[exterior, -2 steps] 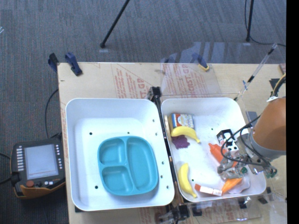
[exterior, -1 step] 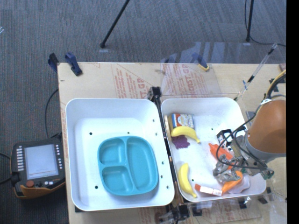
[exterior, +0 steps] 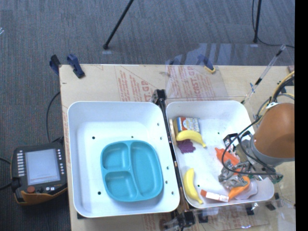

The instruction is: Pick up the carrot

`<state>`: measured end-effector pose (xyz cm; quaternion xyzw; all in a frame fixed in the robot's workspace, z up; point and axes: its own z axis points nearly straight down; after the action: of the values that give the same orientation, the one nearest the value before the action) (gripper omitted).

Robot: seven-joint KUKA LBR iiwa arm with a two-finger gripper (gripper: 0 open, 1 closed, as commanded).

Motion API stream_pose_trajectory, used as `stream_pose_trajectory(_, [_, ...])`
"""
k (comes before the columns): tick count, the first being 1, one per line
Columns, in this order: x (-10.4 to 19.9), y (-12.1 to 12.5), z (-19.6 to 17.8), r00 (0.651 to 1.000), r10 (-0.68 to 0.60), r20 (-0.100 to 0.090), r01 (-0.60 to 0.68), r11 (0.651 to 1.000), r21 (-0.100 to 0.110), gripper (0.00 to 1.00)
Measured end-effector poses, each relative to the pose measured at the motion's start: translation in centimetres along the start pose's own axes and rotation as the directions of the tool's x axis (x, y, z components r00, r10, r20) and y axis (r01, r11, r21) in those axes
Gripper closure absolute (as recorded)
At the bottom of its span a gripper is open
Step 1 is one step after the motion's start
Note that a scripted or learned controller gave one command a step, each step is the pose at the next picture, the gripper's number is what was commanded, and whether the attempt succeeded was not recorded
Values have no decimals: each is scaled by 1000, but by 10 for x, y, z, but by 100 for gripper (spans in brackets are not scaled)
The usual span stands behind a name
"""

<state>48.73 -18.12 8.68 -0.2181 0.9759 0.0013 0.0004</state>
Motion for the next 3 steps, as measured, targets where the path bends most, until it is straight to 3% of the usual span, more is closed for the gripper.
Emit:
stream_pose_trajectory(1, [-3, 10, 0, 969, -245, -1, 245, 969, -2, 100])
stream_pose_trajectory(2, [10, -15, -1, 984, -177, 4, 177, 984, 1, 100])
stream_pose_trajectory(3, [13, -22, 0, 915, -403, 3, 403, 915, 0, 100])
